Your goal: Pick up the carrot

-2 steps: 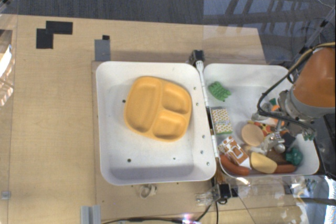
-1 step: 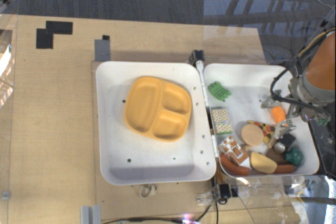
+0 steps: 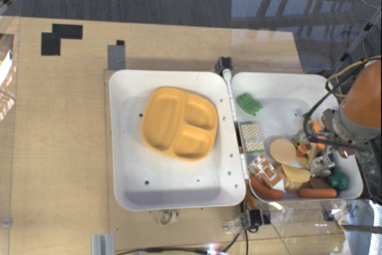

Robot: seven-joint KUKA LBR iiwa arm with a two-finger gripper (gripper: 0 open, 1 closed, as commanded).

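Wooden worktop (image 3: pixel 59 158) carries two white bins; the gripper (image 3: pixel 319 155) hangs low over the right bin's (image 3: pixel 280 89) toy food, its grip impossible to tell.

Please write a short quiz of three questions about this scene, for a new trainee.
1. True or false: the yellow divided plate lies in the right bin.
2. Which item lies nearest the right bin's far left corner? A) green toy B) red sausage C) checkered packet
3. Fill in: the arm reaches over the ____ bin.

Key: 1 false, it lies in the left bin; 2 A; 3 right.
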